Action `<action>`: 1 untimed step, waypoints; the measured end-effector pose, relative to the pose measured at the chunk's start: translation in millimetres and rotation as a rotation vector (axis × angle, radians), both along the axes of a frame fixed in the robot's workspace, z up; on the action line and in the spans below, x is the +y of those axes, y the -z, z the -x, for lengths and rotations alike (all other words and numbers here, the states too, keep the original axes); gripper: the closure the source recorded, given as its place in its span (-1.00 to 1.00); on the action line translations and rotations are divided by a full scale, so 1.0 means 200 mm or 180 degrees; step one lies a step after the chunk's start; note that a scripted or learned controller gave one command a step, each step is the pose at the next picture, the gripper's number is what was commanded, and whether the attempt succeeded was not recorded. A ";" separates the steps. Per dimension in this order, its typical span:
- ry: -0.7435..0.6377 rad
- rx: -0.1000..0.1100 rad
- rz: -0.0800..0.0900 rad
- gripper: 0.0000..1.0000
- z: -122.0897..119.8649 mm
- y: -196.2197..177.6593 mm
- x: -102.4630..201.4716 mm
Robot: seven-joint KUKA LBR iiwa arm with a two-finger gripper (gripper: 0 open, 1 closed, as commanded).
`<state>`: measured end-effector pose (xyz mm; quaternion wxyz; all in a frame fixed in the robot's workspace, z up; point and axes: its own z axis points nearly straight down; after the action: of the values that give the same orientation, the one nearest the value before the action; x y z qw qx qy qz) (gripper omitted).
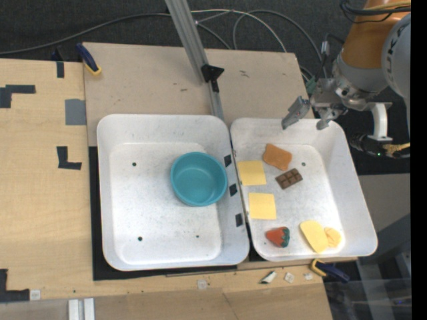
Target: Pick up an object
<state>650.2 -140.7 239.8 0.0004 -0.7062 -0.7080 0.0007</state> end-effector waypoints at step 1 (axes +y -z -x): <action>0.0000 0.0001 0.0001 -1.00 0.00 0.00 0.00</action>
<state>650.2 -140.7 239.8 0.0004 -0.7062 -0.7080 0.0009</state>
